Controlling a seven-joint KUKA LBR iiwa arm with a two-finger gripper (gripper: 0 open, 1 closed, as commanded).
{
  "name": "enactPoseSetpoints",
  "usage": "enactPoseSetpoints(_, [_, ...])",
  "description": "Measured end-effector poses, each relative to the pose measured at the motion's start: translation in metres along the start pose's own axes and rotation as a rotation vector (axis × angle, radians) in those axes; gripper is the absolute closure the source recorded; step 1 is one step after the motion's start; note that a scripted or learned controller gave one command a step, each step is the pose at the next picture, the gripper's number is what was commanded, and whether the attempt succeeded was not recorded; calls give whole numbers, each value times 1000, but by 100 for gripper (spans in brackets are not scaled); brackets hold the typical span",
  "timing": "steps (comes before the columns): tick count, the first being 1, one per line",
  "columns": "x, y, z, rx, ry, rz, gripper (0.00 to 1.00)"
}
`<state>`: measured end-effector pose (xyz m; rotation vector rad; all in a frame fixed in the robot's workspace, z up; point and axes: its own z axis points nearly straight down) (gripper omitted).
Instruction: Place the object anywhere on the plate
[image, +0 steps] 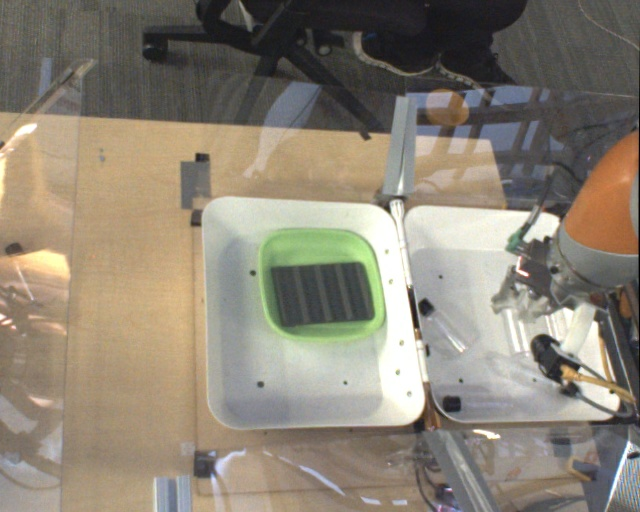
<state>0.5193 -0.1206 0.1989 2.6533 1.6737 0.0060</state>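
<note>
The end effector (512, 318) hangs low in the right bin (450, 240); its grip I cannot tell. The green plate (322, 252) sits in the left bin (300, 400).

The arm (600, 215) has a rounded orange band above a grey wrist section. Below sits a metallic, silvery gripper (520, 300) assembly with a small green part and a red light. Black cables loop beside it.

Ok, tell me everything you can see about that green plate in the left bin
The green plate is a rounded-square dish, bright lime, plastic by its look, with a raised rim. A dark grey ribbed rectangle covers its flat middle. It lies level in the upper half of the left white bin, resting on the bin floor, apart from the walls.
</note>
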Motion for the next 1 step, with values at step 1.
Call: enactPoseSetpoints(1, [0,0,0,0,0,0,0])
